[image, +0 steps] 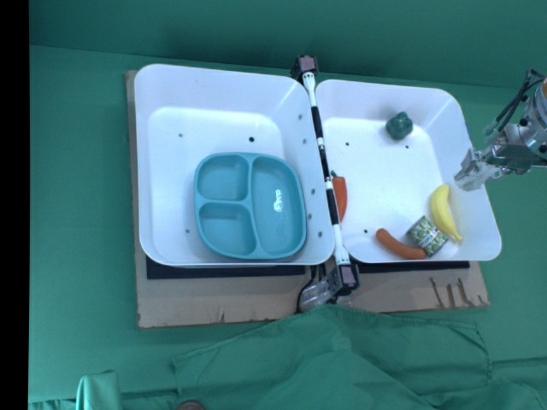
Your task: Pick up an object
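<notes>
Hovering over the right bin's (pixel 466 118) right rim, our end effector (pixel 475 169) carries nothing; how wide it is, we cannot tell. The banana (pixel 444 213) lies nearest, just below-left of it inside the bin, its long axis running away toward the near wall.

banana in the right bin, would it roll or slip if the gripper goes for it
The banana is curved and lies flat, so it probably pivots rather than rolls. Its smooth skin may slip between fingers. It rests against the small can, so a push would likely nudge that too.
</notes>
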Motion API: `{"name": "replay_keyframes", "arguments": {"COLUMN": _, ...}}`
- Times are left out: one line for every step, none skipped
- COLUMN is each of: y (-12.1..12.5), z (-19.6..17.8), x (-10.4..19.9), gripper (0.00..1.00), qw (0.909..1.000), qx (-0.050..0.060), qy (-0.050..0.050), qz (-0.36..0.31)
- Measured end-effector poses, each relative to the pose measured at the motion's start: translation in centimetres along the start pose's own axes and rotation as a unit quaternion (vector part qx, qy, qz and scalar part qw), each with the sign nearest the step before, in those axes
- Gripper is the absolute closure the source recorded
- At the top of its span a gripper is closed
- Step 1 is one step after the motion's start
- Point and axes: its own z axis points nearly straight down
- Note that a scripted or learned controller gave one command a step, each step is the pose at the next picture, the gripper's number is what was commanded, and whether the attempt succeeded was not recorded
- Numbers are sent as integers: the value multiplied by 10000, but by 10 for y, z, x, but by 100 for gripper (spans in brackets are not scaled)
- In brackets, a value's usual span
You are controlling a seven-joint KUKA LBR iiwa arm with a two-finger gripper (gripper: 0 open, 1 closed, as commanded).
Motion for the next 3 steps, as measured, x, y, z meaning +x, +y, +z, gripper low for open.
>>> {"name": "replay_keyframes", "arguments": {"y": 0, "z": 61, "x": 33, "gripper": 100, "qw": 10000, "qx": 4, "qy": 5, "qz": -5}}
{"name": "replay_keyframes", "arguments": {"y": -1, "z": 82, "x": -21, "gripper": 100, "qw": 10000, "qx": 11, "qy": 2, "qz": 2}}
{"name": "replay_keyframes", "arguments": {"y": 0, "z": 29, "x": -13, "gripper": 100, "qw": 10000, "qx": -1, "qy": -1, "qz": -1}}
